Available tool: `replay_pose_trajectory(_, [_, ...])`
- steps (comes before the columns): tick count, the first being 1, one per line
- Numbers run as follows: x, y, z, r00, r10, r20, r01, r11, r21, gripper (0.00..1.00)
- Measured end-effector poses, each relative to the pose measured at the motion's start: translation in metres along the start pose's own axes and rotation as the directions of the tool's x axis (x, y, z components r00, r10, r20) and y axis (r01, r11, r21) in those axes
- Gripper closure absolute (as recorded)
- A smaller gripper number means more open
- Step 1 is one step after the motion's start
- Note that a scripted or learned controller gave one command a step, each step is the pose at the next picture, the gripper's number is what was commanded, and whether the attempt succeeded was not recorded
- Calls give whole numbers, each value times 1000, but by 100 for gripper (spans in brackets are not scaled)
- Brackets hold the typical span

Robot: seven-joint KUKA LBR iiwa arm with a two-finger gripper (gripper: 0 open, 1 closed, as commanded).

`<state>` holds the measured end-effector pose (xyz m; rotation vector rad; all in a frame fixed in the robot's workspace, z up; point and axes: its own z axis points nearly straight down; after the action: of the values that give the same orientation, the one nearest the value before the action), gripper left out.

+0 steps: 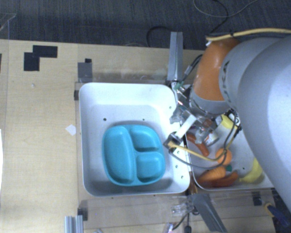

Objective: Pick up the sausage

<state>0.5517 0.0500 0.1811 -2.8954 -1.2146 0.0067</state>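
Pincer [196, 130] hovering over right bin [199, 181].
Sausage [218, 179] lying below-right of it, long axis sideways; its grip state is unclear.

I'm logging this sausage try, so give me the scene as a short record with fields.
left bin: holds a blue divided plate
right bin: toy food, including a reddish-brown sausage, a carrot and a yellow piece
arm: reaches in from the right, over the right bin
hand: low above the food; grip unclear
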Motion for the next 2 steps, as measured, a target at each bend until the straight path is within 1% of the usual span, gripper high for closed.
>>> replay_pose_trajectory(1, [8,-54,0,998,-59,1,59,998,0,0])
replay_pose_trajectory(2, [36,-76,87,992,126,-6,-126,992,-4,0])
